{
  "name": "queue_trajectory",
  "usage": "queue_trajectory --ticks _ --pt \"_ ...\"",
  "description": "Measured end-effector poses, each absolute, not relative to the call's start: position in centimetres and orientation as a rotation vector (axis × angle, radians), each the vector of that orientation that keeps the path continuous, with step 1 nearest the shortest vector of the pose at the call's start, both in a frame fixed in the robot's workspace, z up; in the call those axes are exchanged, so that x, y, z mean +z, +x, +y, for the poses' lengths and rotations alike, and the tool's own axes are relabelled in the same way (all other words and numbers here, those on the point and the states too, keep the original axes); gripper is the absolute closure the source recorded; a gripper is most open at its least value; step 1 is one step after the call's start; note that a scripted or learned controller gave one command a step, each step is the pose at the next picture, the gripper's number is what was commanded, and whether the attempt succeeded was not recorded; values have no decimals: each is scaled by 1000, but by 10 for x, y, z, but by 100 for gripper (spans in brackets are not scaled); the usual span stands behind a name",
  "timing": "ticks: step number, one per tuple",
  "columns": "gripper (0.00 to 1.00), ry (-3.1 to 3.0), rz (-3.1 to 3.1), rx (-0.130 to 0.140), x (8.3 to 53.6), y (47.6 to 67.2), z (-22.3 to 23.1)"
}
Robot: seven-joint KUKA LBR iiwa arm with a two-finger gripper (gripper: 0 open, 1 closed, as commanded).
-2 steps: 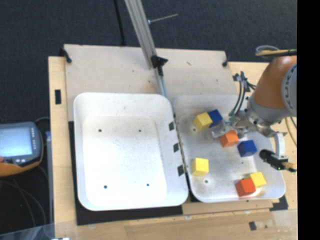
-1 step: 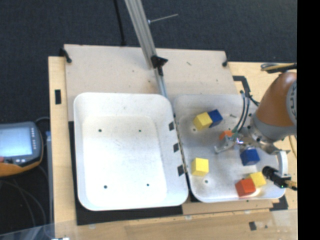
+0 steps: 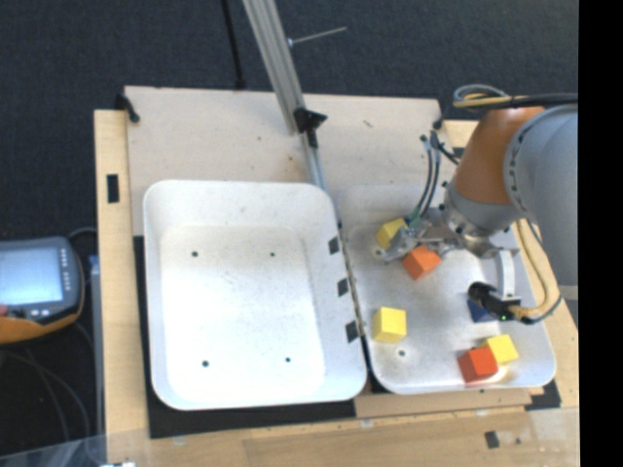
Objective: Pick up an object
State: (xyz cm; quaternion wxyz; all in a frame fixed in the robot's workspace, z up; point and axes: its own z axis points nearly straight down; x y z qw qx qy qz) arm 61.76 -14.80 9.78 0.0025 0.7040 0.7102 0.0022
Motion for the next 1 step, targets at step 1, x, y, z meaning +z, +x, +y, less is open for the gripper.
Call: queue_trajectory --ticks 1 --pt "100 2216 2223 4 108 615 -152"
